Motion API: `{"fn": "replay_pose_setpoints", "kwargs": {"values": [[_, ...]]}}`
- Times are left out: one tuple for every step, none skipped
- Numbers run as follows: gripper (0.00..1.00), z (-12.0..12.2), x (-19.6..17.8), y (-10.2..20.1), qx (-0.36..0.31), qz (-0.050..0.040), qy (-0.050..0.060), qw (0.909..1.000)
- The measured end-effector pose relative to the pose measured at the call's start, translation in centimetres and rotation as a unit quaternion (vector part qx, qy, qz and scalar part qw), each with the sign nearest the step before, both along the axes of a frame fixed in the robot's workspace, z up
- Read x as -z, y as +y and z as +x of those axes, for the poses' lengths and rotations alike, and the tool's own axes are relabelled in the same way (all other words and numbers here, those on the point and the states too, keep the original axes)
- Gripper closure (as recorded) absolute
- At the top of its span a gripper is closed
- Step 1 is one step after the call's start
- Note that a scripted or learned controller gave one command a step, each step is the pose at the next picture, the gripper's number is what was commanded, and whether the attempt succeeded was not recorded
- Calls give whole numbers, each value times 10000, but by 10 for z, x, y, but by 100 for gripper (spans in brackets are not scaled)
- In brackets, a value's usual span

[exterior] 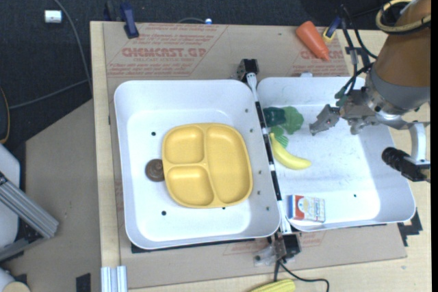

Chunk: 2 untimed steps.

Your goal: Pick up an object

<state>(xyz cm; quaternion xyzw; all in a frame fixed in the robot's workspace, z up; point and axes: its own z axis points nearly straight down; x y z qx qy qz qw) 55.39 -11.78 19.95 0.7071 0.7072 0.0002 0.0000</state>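
In the right bin [383, 205], a yellow banana [289, 156] lies against the left wall. A green object [283, 118] sits just behind the banana. A small white, blue and red carton [306, 208] rests at the front left corner. My gripper [339, 122] hangs over the back middle of this bin, to the right of the green object. Its fingers are spread open with nothing between them. In the left bin [133, 147], a yellow divided plate [205, 165] lies in the middle, with a small brown round thing [155, 169] at its left edge.
An orange carrot-like object [313, 41] lies on the cardboard bench behind the right bin. A black clamp [248, 69] sits where the two bins meet at the back. The arm's grey body [404, 72] stands over the right bin's far right side.
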Motion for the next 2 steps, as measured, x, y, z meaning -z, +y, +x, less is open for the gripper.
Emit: {"fn": "replay_pose_setpoints", "kwargs": {"values": [[0, 19, 98, 22, -1, 5, 16, 10000], [0, 92, 115, 9, -4, 0, 27, 10000]]}}
